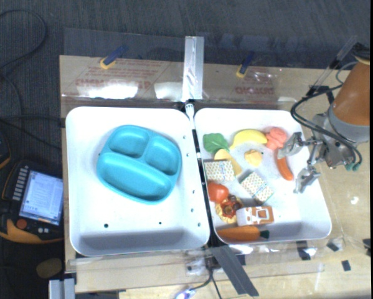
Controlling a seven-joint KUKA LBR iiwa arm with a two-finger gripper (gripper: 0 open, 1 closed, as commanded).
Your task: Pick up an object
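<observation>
Small orange sausage-shaped toy (pixel 284 168) is the piece nearest the gripper, lying in the right shallow white bin (pixel 311 220) toward its right edge, long axis running from upper-left to lower-right, upper end pointing at the pink round toy (pixel 275 137) near the bin's far right corner. The two-finger gripper (pixel 302 164) hangs just right of it, over the bin's right edge, fingers spread apart with nothing between them, one finger (pixel 291 144) up near the pink toy and the other (pixel 306 179) lower down. Rest of the clutter sits toward the bin's left side: yellow banana-shaped toy (pixel 249 137), green leafy toy (pixel 215 142), a checkered white block (pixel 256 185), red tomato-like toy (pixel 217 192), and a long orange carrot toy (pixel 238 233) lying along the near edge. Bare white floor shows in the near right corner. The left white bin (pixel 86 220) carries a blue divided plastic plate (pixel 139 161) in its middle, with bare floor around it.
</observation>
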